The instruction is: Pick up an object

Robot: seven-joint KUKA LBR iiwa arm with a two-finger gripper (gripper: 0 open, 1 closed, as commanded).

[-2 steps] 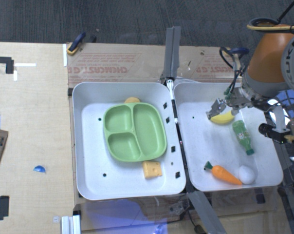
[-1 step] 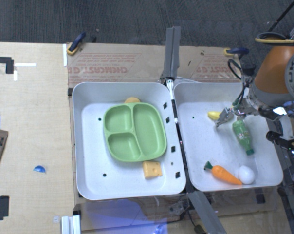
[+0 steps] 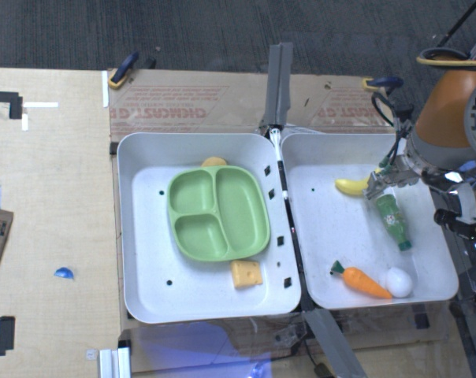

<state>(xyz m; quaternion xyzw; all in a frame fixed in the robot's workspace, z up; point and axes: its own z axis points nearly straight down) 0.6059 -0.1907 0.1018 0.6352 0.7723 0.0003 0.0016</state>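
Two shallow white plastic bins [image 3: 135,235] sit side by side on a pale wooden bench [image 3: 49,211] above a dark carpeted floor [image 3: 222,14]. In the right bin, the two-finger gripper [image 3: 377,186] hovers at the upper end of a slim green plastic bottle [image 3: 394,220], which stretches toward 5 o'clock from it; whether it is spread or pinching, I cannot tell

A divided plate [image 3: 219,213] sits mid left bin [image 3: 143,274], a cheese wedge [image 3: 247,274] at its five o'clock. In the right bin [image 3: 325,290], a bottle [image 3: 393,220] lies centre, a banana [image 3: 351,186] at ten o'clock, a carrot [image 3: 362,282] and egg [image 3: 399,282] at six.
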